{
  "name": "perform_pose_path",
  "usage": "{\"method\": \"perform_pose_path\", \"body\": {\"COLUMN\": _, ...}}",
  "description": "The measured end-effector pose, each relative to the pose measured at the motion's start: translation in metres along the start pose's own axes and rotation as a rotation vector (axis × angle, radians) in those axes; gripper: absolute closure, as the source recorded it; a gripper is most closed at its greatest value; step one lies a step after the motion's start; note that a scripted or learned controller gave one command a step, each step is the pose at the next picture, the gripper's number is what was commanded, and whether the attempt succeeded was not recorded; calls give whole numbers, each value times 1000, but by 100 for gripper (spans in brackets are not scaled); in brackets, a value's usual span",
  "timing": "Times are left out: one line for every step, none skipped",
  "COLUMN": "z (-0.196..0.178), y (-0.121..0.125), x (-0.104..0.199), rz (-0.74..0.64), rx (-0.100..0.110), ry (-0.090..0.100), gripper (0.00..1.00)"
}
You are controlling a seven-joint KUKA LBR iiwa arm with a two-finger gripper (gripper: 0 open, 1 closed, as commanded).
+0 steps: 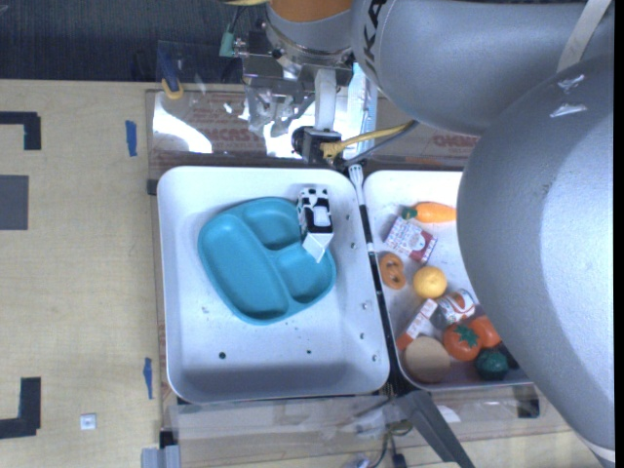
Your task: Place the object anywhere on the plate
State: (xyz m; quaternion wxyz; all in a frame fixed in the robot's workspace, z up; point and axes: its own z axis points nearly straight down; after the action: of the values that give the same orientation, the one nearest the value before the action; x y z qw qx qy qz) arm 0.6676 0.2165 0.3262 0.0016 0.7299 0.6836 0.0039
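A blue divided plate (261,261) lies in the left white bin (273,369). A small black-and-white carton (315,218) rests on the plate's upper right rim, partly over the rim's edge. My gripper (281,100) hangs above the far edge of the left bin, higher in the view than the carton and apart from it. Nothing is seen in it. The grey arm covers the upper right of the view.
The right bin (375,188) holds several toy foods: a carrot (433,213), a red-and-white packet (410,240), a lemon (430,283), a tomato (469,337), a beige bun (426,359). The arm hides much of that bin. The divider between the bins (370,261) runs close by the carton.
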Motion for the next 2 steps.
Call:
{"method": "perform_pose_path", "body": {"z": -73, "y": -18, "x": -79, "rz": 159, "rx": 2, "ry": -4, "gripper": 100}}
{"method": "perform_pose_path", "body": {"z": -90, "y": -74, "x": -133, "rz": 477, "rx": 11, "ry": -8, "gripper": 100}}
